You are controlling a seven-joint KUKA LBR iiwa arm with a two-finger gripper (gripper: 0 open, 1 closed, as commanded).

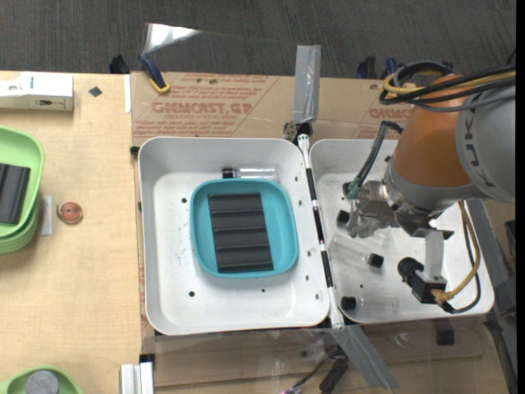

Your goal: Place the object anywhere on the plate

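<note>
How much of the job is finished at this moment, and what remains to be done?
Done: nothing looks placed. The teal plate in the left bin carries just its dark ribbed insert. In hand: the gripper is down inside the right bin, among small dark pieces; a grasp cannot be confirmed. Left: secure an object, carry it to the left bin and set it on the plate.

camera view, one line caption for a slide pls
KUKA arm lowers its gripper into the right bin; teal plate waits in the left bin.
</note>
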